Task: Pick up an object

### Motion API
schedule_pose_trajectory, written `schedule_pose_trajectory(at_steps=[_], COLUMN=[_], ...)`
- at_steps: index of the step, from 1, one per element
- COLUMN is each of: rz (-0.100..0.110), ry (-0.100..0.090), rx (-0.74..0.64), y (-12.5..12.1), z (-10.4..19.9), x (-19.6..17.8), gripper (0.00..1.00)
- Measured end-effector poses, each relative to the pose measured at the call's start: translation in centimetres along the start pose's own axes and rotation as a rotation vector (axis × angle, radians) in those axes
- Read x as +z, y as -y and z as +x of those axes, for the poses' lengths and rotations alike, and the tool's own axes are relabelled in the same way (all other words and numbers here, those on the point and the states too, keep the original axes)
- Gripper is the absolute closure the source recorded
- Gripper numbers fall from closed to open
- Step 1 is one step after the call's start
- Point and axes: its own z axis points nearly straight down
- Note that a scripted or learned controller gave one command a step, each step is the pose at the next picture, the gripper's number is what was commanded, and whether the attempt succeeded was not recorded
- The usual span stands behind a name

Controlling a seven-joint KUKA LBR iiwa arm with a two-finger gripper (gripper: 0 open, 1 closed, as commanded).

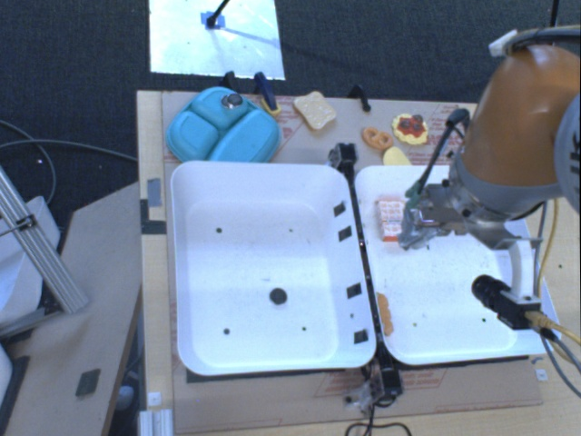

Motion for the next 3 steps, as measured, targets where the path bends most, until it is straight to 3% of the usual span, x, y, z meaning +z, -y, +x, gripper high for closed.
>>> schedule_pose_trajectory(at_steps=[1, 2, 3], rz=[0.008, 0.002, -0.007], ry=[0.000, 0.000, -0.001], rx=[0.000, 0.007, -0.003], y=[-2.7, 1.0, -2.3], z=[2.5, -0.1, 3.5], x=[7.9, 5.0, -2.4], gripper=[1.00, 1.00, 1.00])
